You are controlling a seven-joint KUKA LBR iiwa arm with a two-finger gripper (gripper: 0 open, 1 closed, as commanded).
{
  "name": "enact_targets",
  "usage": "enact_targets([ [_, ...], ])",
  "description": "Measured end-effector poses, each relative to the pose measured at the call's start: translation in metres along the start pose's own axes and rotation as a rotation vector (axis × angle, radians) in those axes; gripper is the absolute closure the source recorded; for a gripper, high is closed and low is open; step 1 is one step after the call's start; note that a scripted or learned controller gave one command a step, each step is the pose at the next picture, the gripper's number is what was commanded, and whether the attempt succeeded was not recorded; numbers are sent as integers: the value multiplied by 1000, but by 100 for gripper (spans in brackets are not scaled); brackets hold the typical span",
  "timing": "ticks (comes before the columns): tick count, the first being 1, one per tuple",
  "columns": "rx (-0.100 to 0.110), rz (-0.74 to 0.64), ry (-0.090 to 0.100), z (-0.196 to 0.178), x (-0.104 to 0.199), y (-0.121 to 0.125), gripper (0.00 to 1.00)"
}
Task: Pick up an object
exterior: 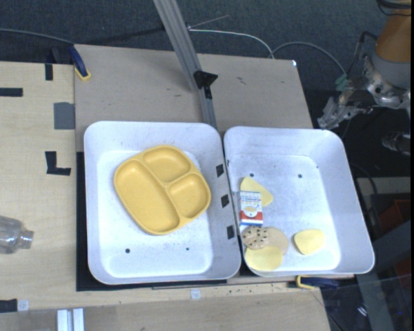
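Observation:
In the right bin (317, 150) lie several small items: a small red, white and blue carton (251, 208), a yellow piece (257, 187) partly under it, a chocolate-chip cookie (256, 237), a flat pale yellow disc (265, 256) and a yellow lemon-like piece (308, 241). A yellow divided plate (163, 188) fills much of the left bin (103, 247). My gripper (331, 113) hangs at the right, above and outside the right bin's far right corner, away from all the items.
A slanted metal rail (183, 43) crosses the bench behind the bins. A clear plastic bottle (5, 234) lies on the wooden surface at far left. The arm's orange-banded body (393, 40) stands at the top right.

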State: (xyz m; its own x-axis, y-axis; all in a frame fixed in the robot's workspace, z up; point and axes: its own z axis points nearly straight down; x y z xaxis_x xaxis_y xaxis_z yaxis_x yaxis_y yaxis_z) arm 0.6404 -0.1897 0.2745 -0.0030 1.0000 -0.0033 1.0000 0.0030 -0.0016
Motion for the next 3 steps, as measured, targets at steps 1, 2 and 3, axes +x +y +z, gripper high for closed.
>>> enact_targets([
  [1, 11, -3, 7, 112, 105, -53, 100],
  [2, 2, -4, 6, 85, 161, -92, 100],
  [3, -2, -7, 6, 58, 248, -72, 100],
])
